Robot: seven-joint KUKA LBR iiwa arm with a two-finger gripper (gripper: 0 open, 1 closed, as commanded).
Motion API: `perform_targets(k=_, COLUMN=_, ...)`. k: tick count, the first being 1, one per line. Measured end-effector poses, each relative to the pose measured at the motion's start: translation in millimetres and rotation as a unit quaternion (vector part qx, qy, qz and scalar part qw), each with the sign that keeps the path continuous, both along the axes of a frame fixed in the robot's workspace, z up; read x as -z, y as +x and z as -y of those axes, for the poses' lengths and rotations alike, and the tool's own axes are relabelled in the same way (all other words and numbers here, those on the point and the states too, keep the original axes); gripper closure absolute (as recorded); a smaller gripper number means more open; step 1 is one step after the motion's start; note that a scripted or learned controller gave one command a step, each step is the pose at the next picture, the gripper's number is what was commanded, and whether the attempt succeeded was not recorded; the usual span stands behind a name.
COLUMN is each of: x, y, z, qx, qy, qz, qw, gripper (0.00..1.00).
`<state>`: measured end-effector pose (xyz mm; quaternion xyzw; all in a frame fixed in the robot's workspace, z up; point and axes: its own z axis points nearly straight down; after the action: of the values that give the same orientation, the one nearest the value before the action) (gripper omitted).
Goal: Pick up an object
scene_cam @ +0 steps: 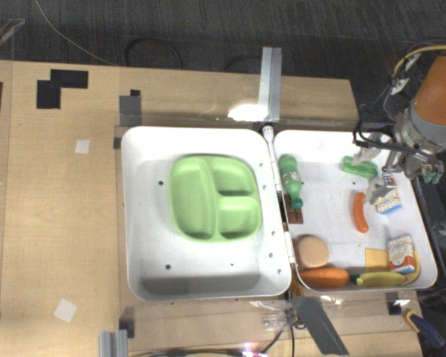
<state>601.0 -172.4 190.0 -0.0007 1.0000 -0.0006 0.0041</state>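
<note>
Here, red sausage [360, 212] just beside the gripper [382, 193], untouched.

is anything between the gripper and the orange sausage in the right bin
Nothing visible. The gripper sits just right of the orange sausage, with bare bin floor between them; a small blue-and-white packet lies right under the gripper.

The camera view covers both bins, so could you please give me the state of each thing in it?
Green divided plate: flat in the left bin, right way up.
Green bottle: lying on its side.
Orange sausage: lying flat.
Carrot: lying along the right bin front wall.
Banana: lying beside the carrot.
Bun: resting flat.
Gripper: low over the right bin.
</note>
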Motion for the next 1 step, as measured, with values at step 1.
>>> perform_targets(k=1, x=93.0, y=-22.0, z=1.6, qx=0.01, qy=-0.0005, qz=0.001, qw=0.9999, gripper=0.0)
